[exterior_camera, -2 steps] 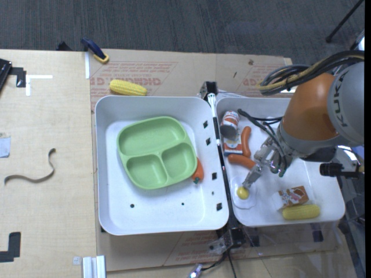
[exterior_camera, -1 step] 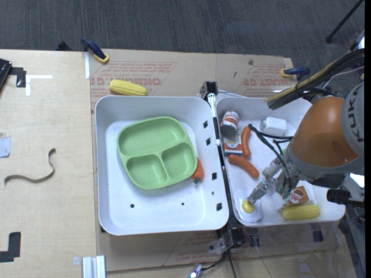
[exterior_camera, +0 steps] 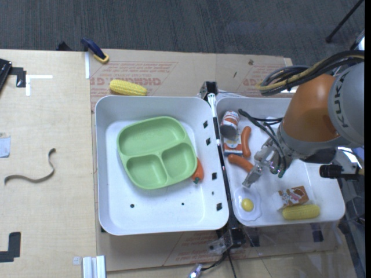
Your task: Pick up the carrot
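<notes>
The carrot (exterior_camera: 199,170) is small and orange with a green end. It lies in the left bin (exterior_camera: 110,207), tucked against the right edge of the green divided plate (exterior_camera: 156,150). My gripper (exterior_camera: 261,172) hangs over the middle of the right bin (exterior_camera: 330,213), well to the right of the carrot and across the wall between the bins. It sits just right of an orange-red sausage (exterior_camera: 240,161) and above a fried egg (exterior_camera: 247,205). Nothing shows held in it.
The right bin also holds a small can (exterior_camera: 230,123), a second sausage (exterior_camera: 246,140), a corn cob (exterior_camera: 300,212) and a snack packet (exterior_camera: 293,196). Another corn cob (exterior_camera: 128,87) lies on the cardboard behind the left bin. Cables (exterior_camera: 290,77) run behind the arm.
</notes>
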`<state>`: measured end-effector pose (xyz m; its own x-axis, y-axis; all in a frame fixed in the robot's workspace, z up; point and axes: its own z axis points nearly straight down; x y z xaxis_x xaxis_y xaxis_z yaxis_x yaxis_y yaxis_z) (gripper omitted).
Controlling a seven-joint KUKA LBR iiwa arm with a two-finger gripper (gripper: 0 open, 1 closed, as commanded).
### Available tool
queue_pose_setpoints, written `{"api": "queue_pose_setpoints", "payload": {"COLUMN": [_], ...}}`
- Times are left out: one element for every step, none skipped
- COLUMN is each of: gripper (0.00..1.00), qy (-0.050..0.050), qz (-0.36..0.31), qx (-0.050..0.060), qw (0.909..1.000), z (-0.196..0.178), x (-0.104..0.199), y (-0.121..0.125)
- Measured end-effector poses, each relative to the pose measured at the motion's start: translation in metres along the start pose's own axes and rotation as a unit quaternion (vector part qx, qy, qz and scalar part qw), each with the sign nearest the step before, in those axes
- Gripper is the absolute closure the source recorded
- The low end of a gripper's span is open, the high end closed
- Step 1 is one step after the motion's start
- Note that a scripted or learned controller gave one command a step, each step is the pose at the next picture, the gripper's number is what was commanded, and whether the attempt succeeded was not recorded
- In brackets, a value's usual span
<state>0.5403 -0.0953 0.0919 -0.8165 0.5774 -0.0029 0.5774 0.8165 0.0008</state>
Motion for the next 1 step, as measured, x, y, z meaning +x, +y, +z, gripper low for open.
{"api": "queue_pose_setpoints", "payload": {"gripper": [0.00], "qy": [-0.012], "qz": [-0.053], "qx": [-0.003], "qw": [0.9985], "z": [-0.0068], "x": [0.0407], "y": [-0.0376]}}
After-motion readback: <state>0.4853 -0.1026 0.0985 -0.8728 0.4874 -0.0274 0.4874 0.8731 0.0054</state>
